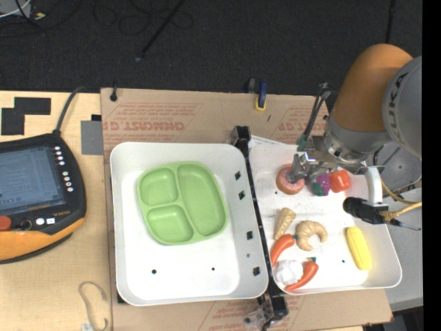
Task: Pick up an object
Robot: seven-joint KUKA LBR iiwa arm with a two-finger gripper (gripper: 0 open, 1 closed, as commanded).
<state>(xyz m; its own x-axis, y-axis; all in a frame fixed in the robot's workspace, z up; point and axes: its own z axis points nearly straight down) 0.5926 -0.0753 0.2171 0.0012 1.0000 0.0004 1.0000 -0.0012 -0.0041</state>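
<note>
— At the near rim of the right bin (337, 271): a white crumpled lump (289, 271), nature unclear. The near chilli (308, 274) lies against it and the far chilli (280, 247) just behind. Both are red.

— Next back?

— Croissant (311, 233), with a pale cone-shaped piece (284, 221) beside it. Yellow corn cob (357, 247) lies apart to the right. Then the row that counts: doughnut (288, 182), purple grapes (320, 184) and a red piece (339, 180), close together.

— And the tool?

— The gripper (301, 165) sits low over the doughnut's far-right edge. How wide it stands, and whether it has hold of anything, I cannot tell. The wrist hardware blurs into it.

— Advice for the pick?

— My read is that the doughnut is the target. Straddle 1 side of the ring, not the hole. Come straight down, because the grapes lie just beside it and a slanted approach would likely nudge them. Close, lift vertically, and check that the ring comes along.

— Anything hidden?

— The doughnut's far edge is under the gripper, and part of the grapes is covered too. The red piece could be a tomato or a pepper; it is too small to name. Farthest back, the arm (375, 95) is cut off at the right.
</note>
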